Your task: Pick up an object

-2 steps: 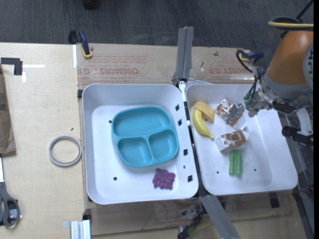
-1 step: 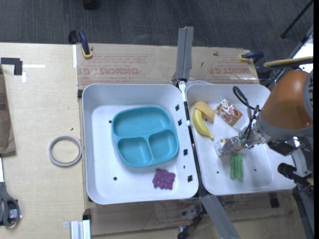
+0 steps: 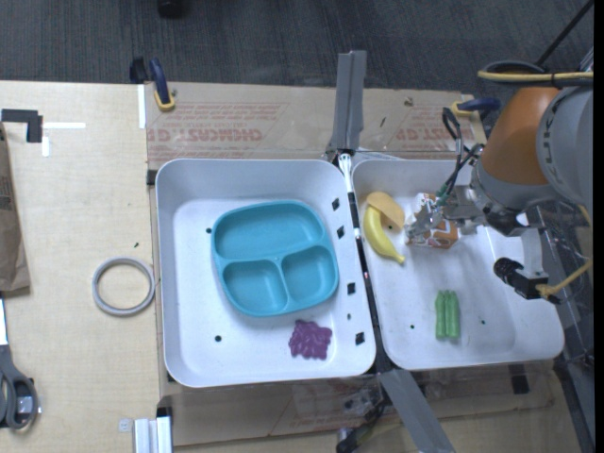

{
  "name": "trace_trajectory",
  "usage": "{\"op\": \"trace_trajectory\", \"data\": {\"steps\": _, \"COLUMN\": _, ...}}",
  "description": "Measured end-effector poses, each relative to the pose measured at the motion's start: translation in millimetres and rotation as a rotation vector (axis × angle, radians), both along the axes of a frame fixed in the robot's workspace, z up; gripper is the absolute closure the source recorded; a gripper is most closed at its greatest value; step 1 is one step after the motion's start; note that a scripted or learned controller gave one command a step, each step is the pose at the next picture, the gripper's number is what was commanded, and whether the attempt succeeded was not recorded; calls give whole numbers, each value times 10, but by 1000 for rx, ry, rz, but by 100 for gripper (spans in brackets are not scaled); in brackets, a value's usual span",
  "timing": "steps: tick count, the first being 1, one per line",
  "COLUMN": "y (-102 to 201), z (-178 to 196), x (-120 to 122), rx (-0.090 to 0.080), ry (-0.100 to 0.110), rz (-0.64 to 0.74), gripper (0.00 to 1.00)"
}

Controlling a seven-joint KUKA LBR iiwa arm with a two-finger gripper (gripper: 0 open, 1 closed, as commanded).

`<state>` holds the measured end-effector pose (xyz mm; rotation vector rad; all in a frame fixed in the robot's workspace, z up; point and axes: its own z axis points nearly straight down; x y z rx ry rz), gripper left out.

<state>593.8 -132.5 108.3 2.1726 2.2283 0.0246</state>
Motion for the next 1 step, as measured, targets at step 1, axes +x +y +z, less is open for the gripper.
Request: {"op": "trace_trajectory", "data": {"steps": 1, "y": 11, "z": 833, "x": -11, "rx": 5, "ry": 34, "rz": 191, "gripper": 0}}
